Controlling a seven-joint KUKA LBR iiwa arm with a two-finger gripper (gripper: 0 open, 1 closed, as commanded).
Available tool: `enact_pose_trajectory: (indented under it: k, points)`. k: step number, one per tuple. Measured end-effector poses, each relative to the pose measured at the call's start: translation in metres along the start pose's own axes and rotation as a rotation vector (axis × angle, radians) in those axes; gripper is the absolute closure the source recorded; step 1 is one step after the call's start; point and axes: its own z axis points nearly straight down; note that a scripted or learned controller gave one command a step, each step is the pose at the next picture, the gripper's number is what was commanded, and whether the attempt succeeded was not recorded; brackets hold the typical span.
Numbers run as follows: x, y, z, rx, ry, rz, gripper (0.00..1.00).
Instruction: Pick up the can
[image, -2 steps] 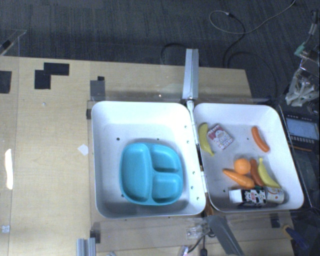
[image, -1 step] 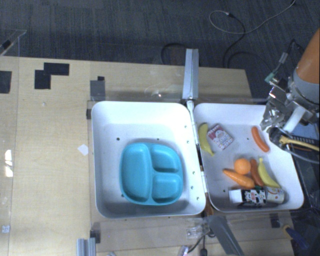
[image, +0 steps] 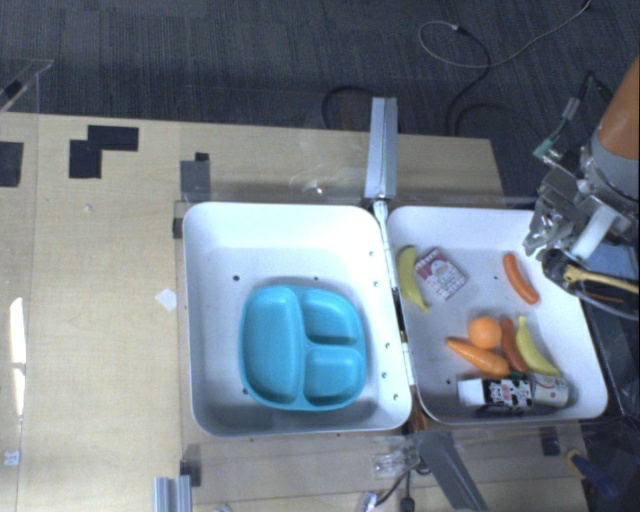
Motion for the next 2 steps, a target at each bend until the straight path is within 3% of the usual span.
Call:
enact_pose_trajectory:
  k: [1,2]
  points:
    - [0.005,-0.079,0.051,0.003,-0.003,0.162,1.0]
    - [0.039,0.007,-0.082,-0.001,0.0,-0.057,1.0]
